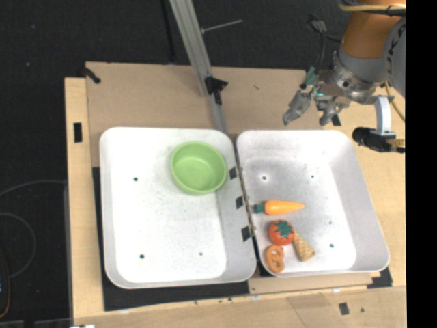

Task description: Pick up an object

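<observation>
Camera view, looking down at a slant: the gripper (313,113) is seen above the far rim of the right bin (341,149), hanging from the grey arm with its orange band. Its two fingers (295,111) are spread apart, and nothing is held between them. Four small items are gathered in the near left part of the right bin: a toy carrot (281,208) lying across the floor, a red tomato (281,232) just below it, a tan cone-shaped piece (304,247) beside the tomato, and a small pretzel-like piece (274,257) against the near wall. A green bowl (198,168) is set in the left bin (136,251), near its far right corner. The approach step is judged to be in hand, with no grasp yet made. For the next move, the gripper would need to be carried toward the chosen item, lowered with the fingers astride it, and closed; the carrot is judged the easiest, being apart from the others.
</observation>
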